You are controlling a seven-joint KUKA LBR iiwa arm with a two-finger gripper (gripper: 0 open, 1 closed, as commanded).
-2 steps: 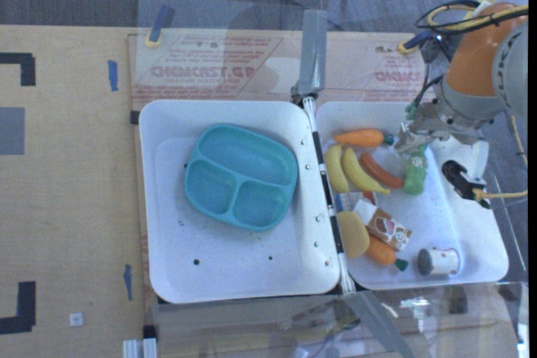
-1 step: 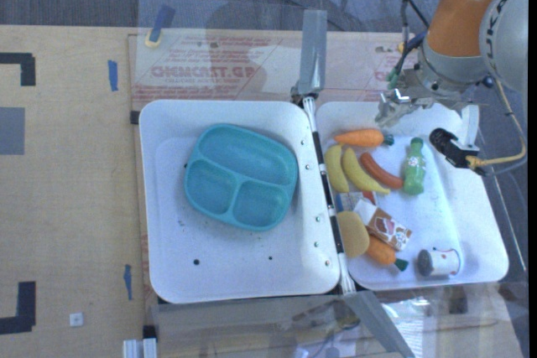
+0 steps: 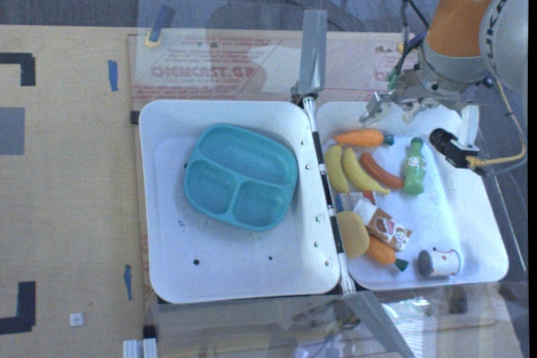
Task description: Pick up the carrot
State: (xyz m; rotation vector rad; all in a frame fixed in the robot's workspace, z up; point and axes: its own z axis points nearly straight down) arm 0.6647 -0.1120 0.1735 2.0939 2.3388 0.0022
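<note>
Over right bin [image 3: 482, 214] far edge, gripper [image 3: 388, 103] hangs, grasp state can't tell. Carrot [image 3: 361, 138] lies just below it, beside 2 bananas [image 3: 351, 170] and green bottle [image 3: 414, 167].

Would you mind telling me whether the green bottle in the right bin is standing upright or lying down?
Lying down. The green bottle shows its full length along the right bin's floor, cap toward the far rim, beside the bananas.
</note>
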